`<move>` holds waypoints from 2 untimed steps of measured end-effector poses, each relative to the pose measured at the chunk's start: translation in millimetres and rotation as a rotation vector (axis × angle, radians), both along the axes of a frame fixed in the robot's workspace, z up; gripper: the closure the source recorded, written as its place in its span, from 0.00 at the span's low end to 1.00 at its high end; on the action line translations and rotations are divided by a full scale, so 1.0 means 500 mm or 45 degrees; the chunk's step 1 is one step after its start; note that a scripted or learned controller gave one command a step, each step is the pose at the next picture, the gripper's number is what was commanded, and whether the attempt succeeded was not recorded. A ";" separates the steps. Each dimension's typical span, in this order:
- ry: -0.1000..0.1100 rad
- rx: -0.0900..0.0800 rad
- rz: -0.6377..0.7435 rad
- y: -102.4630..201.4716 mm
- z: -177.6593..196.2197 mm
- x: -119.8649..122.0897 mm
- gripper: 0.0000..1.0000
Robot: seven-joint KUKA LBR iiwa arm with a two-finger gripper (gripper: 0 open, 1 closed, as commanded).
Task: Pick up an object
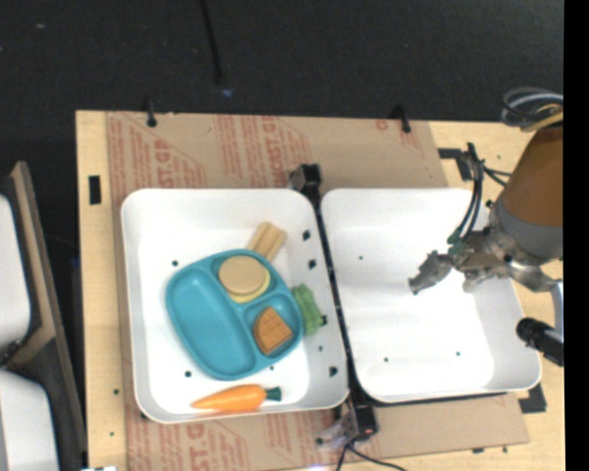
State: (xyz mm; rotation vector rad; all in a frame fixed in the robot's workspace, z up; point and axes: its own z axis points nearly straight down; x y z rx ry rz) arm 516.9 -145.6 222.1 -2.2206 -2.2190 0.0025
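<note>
Reaching in from the right, the hand (424,275) hangs low over the middle of the right bin (393,366), tilted toward the left bin (142,263); whether it is open or closed cannot be told. The left bin carries a blue tray (211,327) with a round cracker (244,277) and a waffle piece (273,330), a carrot (238,397) at its near edge. Red print on the desk (216,150) is unreadable.

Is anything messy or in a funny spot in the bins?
A little. The green piece is wedged at the blue tray's right edge, half off it. The carrot lies loose below the tray. Nothing looks spilled or broken.
</note>
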 end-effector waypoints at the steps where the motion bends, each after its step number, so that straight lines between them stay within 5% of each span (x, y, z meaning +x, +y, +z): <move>1: -0.005 -0.001 0.000 0.000 0.003 0.002 0.00; 2: 0.002 0.000 0.000 -0.002 -0.109 -0.019 0.00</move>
